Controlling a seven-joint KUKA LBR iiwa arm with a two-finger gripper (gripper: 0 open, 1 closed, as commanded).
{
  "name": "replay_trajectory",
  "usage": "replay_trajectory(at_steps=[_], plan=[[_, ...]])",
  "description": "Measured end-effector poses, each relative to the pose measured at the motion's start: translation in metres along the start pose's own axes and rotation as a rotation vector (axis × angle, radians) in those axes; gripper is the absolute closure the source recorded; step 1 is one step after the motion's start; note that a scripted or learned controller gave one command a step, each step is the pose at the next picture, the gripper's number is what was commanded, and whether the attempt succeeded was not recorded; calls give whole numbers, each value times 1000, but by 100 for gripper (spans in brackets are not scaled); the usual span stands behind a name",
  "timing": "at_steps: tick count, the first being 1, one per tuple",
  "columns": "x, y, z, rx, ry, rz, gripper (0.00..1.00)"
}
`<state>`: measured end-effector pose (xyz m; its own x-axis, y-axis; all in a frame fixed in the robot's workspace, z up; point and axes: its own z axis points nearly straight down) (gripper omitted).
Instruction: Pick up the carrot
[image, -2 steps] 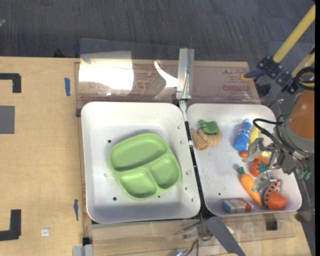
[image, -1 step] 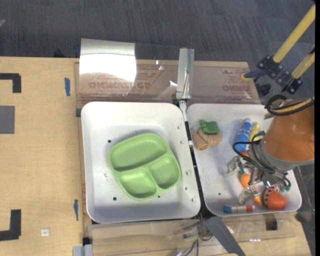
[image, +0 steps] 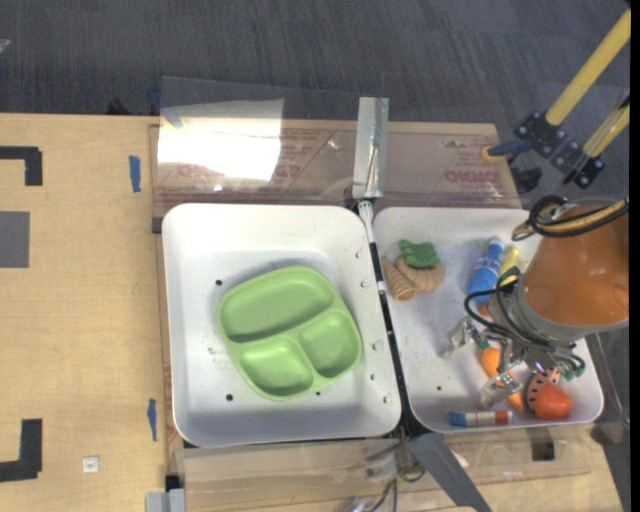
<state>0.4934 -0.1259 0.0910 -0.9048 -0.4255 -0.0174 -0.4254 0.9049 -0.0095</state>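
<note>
two-finger gripper (image: 497, 372) hangs over the small orange carrot (image: 491, 360), finger state unclear; crowding toys beside it could spoil the grasp

Two shallow white bins sit side by side on the bench. The left bin (image: 190, 300) holds a green divided plate (image: 290, 331), lying flat near its middle. The right bin (image: 430, 400) carries the clutter: a green leafy toy (image: 418, 253) touching a tan ridged piece, perhaps a toy bread (image: 409, 279), near its back left corner; a blue bottle (image: 485, 269) just right of those; a marker (image: 478, 418) along the front wall; an orange rounded toy (image: 551, 403) at the front right. The arm's orange band (image: 580, 268) hangs over this bin, and the gripper (image: 497, 362) is down at the carrot (image: 490, 358), whose orange body shows among the metal fingers and cables.
</note>
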Motion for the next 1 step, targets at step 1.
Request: replay_trajectory(at_steps=[1], plan=[[-4, 0, -12, 5, -9, -3, 100]])
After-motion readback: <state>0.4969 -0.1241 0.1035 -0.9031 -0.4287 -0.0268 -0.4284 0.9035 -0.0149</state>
